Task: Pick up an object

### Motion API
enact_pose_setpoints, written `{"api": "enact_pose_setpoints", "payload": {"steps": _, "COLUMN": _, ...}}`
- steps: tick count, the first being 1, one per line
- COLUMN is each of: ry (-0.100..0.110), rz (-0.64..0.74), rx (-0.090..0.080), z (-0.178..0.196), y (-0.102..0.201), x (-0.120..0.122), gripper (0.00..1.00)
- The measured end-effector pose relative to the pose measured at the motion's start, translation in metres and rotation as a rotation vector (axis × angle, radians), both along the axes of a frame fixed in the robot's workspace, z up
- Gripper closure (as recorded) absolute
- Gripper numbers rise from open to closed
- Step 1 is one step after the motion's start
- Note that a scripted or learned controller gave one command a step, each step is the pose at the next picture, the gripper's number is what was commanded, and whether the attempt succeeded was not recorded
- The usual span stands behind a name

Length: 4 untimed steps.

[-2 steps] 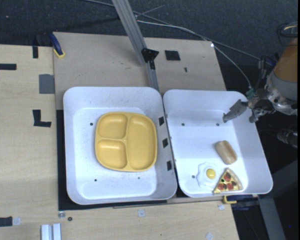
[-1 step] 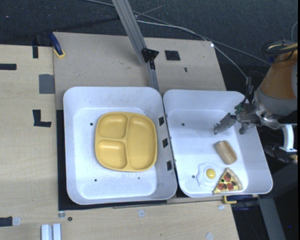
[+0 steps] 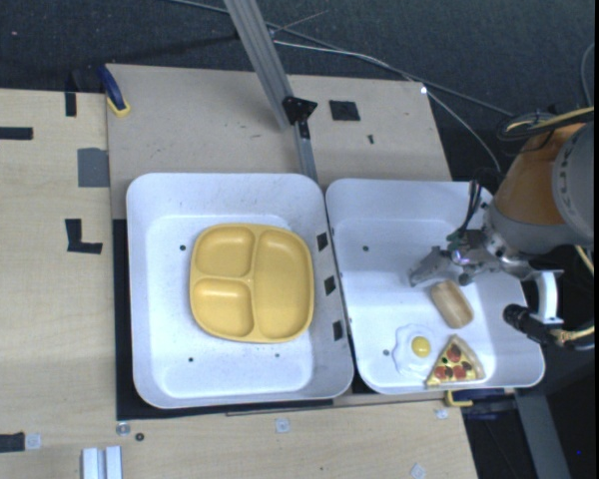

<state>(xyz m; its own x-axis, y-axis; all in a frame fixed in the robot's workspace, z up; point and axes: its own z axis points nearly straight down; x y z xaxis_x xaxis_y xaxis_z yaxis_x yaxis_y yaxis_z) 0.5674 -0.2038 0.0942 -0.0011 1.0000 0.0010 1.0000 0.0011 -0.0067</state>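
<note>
In the right bin (image 3: 379,218) lie three toy foods: a tan bread roll (image 3: 452,304), a fried egg (image 3: 414,348) and a pizza slice (image 3: 455,361) near the front edge. My gripper (image 3: 431,268) reaches in from the right and sits low in the bin. It is just behind and to the left of the bread roll, close to its upper end. I see nothing held in it. The grey arm with its orange band (image 3: 529,193) stands over the bin's right rim.
The left bin (image 3: 160,357) holds a yellow divided plate (image 3: 252,281) in its middle. A metal pole (image 3: 265,48) slants down to the gap between the bins. Cables run along the bench's right side.
</note>
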Motion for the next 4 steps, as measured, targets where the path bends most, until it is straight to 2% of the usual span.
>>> {"api": "enact_pose_setpoints", "payload": {"steps": 1, "ry": -0.007, "rz": 0.0, "rx": -0.003, "z": -0.008, "y": 0.0, "x": 0.001, "gripper": 0.0}}
{"api": "enact_pose_setpoints", "payload": {"steps": 2, "ry": -0.013, "rz": 0.001, "rx": -0.007, "z": 0.004, "y": -0.001, "x": 0.003, "gripper": 1.0}}
{"api": "enact_pose_setpoints", "payload": {"steps": 3, "ry": -0.01, "rz": 0.0, "rx": -0.003, "z": 0.058, "y": -0.008, "x": 0.01, "gripper": 1.0}}
{"api": "enact_pose_setpoints", "payload": {"steps": 4, "ry": -0.009, "rz": 0.0, "rx": -0.002, "z": 0.113, "y": -0.008, "x": 0.001, "gripper": 1.0}}
